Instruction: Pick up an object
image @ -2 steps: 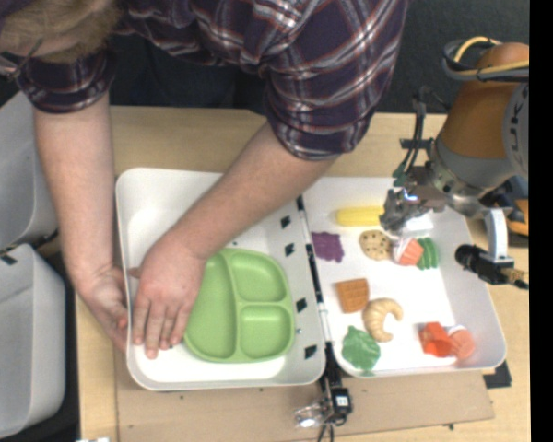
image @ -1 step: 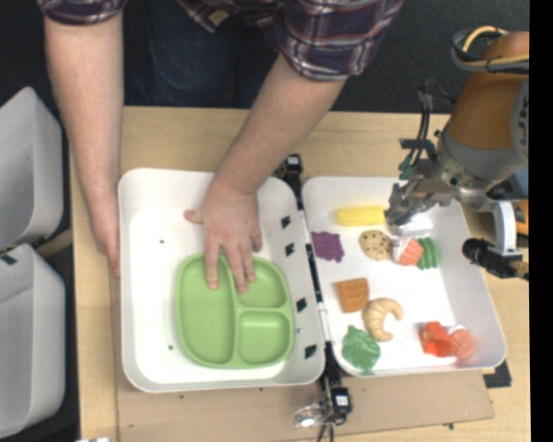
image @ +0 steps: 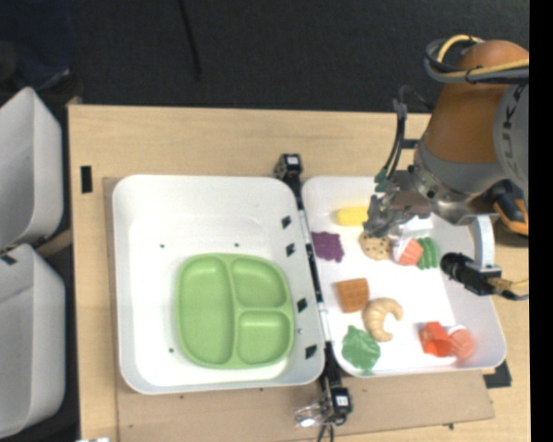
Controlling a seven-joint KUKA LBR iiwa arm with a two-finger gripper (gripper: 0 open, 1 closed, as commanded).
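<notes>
Cookie (image: 375, 246), white bins (image: 147, 247), wooden bench (image: 203, 136)

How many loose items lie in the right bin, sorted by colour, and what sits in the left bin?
Yellow: 1
Purple: 1
Tan or brown: 3 (cookie, toast, croissant)
Green: 1
Red-orange: 1
Orange-and-green: 1
Right bin total: 8
Left bin: 1 green divided tray
</notes>
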